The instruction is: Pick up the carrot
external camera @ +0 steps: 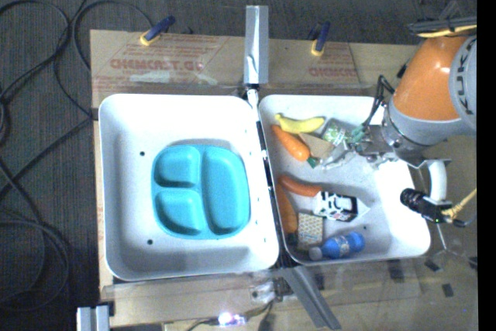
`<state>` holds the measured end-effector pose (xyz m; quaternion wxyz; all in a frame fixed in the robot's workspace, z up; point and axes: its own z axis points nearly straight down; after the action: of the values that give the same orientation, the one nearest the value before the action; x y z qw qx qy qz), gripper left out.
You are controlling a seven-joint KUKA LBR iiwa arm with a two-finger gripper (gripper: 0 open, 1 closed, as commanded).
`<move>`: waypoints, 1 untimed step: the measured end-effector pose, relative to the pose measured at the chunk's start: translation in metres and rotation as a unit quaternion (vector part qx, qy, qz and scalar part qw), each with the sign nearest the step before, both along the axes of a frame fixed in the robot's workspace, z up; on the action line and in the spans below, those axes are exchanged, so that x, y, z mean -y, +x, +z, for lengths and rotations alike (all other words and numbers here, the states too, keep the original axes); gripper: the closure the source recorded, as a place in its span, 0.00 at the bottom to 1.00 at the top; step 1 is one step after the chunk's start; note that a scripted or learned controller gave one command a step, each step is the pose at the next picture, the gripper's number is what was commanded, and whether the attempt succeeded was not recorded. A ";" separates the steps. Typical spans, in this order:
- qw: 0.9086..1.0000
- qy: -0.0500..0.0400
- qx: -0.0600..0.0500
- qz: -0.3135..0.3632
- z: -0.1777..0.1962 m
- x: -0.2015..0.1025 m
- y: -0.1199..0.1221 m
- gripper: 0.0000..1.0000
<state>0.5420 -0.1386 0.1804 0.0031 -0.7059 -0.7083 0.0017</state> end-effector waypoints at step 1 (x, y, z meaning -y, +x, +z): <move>1.000 0.000 0.000 0.004 -0.076 0.058 -0.024 0.00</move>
<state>0.5180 -0.1970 0.1047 0.0032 -0.7027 -0.7114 0.0014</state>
